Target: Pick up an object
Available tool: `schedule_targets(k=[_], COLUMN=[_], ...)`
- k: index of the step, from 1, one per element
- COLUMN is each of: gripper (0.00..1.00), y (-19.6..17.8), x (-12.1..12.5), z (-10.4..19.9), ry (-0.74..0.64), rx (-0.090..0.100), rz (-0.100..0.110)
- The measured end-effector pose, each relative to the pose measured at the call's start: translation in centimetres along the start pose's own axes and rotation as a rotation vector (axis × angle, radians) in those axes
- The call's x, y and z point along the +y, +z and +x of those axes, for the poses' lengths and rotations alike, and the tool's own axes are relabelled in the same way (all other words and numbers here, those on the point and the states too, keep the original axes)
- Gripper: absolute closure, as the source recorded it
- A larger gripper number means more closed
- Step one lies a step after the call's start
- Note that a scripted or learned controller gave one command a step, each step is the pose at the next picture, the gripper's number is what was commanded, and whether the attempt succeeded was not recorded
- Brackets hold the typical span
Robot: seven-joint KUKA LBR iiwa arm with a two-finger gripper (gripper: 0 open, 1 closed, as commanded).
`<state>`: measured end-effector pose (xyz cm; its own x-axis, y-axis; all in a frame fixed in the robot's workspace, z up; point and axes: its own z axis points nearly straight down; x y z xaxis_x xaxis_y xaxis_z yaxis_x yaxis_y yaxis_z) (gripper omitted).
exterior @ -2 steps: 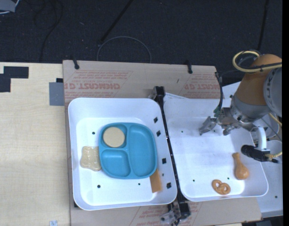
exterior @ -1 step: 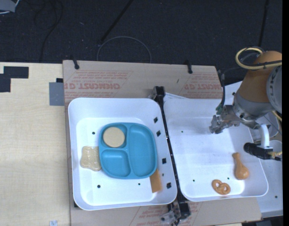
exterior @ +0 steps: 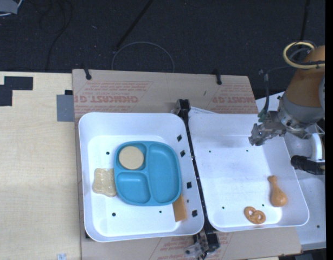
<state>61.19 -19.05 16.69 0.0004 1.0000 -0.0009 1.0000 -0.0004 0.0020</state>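
Two shallow white bins sit side by side on a cardboard-lined bench. The left bin holds a blue divided plate with three compartments; a round tan cookie-like disc lies in its upper-left compartment. Touching the plate's left edge, on the bin floor, is a pale beige slice that looks like toast. A small orange-brown block lies at the plate's lower right corner, against the divider side of the bin (exact identity unclear at this resolution). The right bin holds two objects, both in its lower right area: a tan drumstick-shaped piece, thin end pointing up and left, and, just below and to its left, a small pretzel near the front wall. The two lie near each other but apart. The arm enters from the right, its orange section above the grey wrist. The gripper hangs over the upper right part of the right bin, close to the right wall, well apart from the drumstick and the pretzel. It appears as a dark grey cluster, and I cannot tell its opening state from this view. Nothing is visible between its tips.
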Motion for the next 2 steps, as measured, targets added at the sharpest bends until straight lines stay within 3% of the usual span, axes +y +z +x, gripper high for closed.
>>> schedule_targets(k=[1, 2], gripper=[1.0, 1.0], y=[-4.6, -4.4], x=[0.1, -0.3], z=[-0.1, 4.2], ry=[-0.001, -0.004], rx=[0.0, 0.003], rz=[-0.001, 0.006])
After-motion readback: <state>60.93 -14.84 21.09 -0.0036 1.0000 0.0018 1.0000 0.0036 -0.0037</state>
